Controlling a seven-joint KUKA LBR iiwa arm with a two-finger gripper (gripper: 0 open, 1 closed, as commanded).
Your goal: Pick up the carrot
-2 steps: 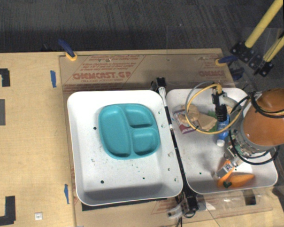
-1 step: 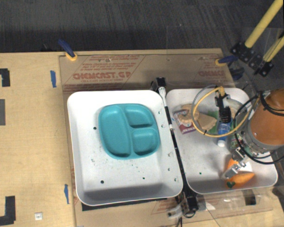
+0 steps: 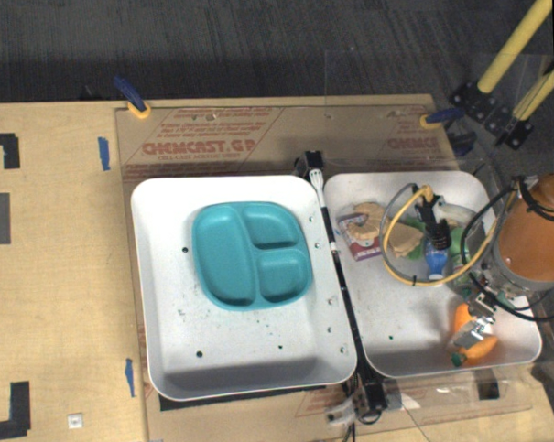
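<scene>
Claw (image 3: 481, 328) grips the carrot (image 3: 475, 342) in right bin (image 3: 402, 347), cables (image 3: 425, 246) nearby.

Arm: KUKA iiwa, enters from view's right edge, reaching leftward and down. Orange band (image 3: 534, 236) above wrist at far right, approx mid-height, partly cut by frame. Wrist: below band, wrapped w/ black and yellow cabling looping to its left. Gripper (image 3: 477, 330): low, at lower right, pointed downward; silver metal parts visible. Finger state: can't be made out at this res
</scene>
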